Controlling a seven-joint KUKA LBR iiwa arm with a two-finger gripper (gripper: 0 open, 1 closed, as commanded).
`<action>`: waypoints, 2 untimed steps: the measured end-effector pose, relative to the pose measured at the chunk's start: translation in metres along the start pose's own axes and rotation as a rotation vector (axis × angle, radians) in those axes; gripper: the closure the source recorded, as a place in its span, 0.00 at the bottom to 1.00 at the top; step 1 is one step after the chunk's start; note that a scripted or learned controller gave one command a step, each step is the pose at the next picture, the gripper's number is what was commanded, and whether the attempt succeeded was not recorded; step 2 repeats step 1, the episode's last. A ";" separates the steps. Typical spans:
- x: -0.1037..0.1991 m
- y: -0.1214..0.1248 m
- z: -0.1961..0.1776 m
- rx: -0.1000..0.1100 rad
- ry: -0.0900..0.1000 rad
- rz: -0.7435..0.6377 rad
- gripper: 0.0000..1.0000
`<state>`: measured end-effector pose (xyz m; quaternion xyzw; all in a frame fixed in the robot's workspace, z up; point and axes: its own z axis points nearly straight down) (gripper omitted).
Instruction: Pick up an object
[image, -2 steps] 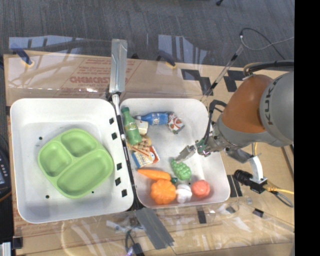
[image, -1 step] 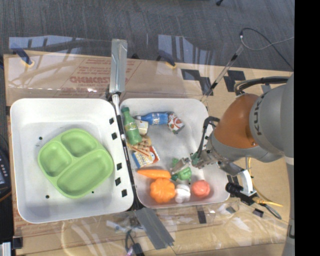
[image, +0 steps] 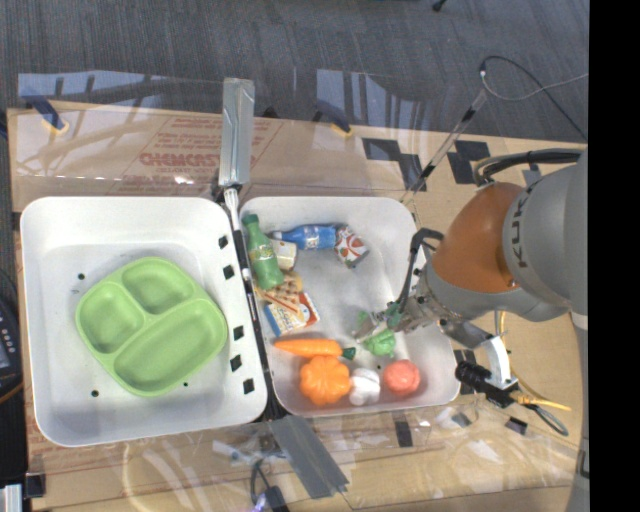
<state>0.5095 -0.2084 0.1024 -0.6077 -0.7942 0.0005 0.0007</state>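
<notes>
Arm: we see the grey arm (image: 545, 235) with its orange band reaching in from the right, over the right edge of the right bin.
Gripper: the gripper (image: 385, 322) sits low in the right bin, toward its right side, just above a small green toy.
Gripper state: we cannot tell how it stands; the tip is small and merges with the clutter beneath it.
Held thing: we see nothing clearly between its tips.
Green toy: a small leafy green piece (image: 381, 344) lies right under the gripper, touching or very near it; we cannot tell which.
Right bin: the white bin (image: 395, 215) holds all the loose toys.
Front row: an orange pumpkin (image: 325, 380), a small white piece (image: 366, 384) and a pinkish-red ball (image: 402, 377) lie side by side along the near wall.
Carrot: an orange carrot (image: 309, 347) lies flat just above the pumpkin.
Left side of bin: a green bottle (image: 263, 256) lies along the left wall, with a flat printed packet (image: 288, 309) below it.
Back of bin: a blue bottle (image: 309, 237) lies on its side, with a small red and white item (image: 350, 247) at its right end.
Left bin: the other white bin (image: 50, 225) holds a green divided plate (image: 150, 325).
Bench: we see the bench (image: 120, 140) under clear sheeting and tape.
</notes>
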 end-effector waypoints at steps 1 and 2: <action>0.029 0.065 -0.106 -0.002 0.000 0.204 1.00; 0.029 0.065 -0.106 -0.002 0.000 0.204 1.00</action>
